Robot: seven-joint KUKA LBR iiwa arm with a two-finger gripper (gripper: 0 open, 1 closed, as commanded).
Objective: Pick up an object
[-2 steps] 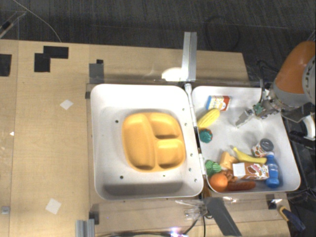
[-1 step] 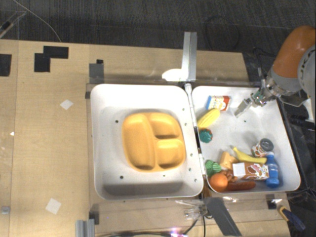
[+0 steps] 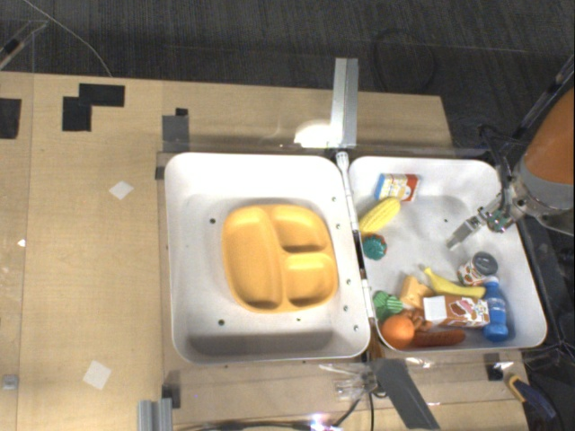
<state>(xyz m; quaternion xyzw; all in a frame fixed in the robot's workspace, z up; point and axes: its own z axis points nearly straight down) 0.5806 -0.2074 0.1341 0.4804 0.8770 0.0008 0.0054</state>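
Candidate object: banana, a yellow toy lying flat on the floor of the right bin, in that bin's near half.
Long axis of banana: runs roughly left to right across the view, its left tip raised slightly toward the far side.
Bearing from end effector: the end effector hangs over bare bin floor toward the right wall; the banana lies near it, toward the viewer and slightly left, the two apart.
End effector state: whether it is spread or closed cannot be told at this size; nothing can be made out in its hold.
Judged requirement of the coming move: a short travel toward the near edge of the bin, with the closing direction set across the banana's long axis, not along it.
Immediate neighbours of banana: a dark round cap just beside its right end; a brown-and-white carton just beside it on the near side; a blue bottle beyond the carton.
Judged risk: these neighbours leave little room for a descent beside the banana.
Other contents of right bin: corn cob and a small can in the far left part, well apart from the banana.
Left bin: carries a yellow divided tray.
Support: both bins rest on the wooden desk.
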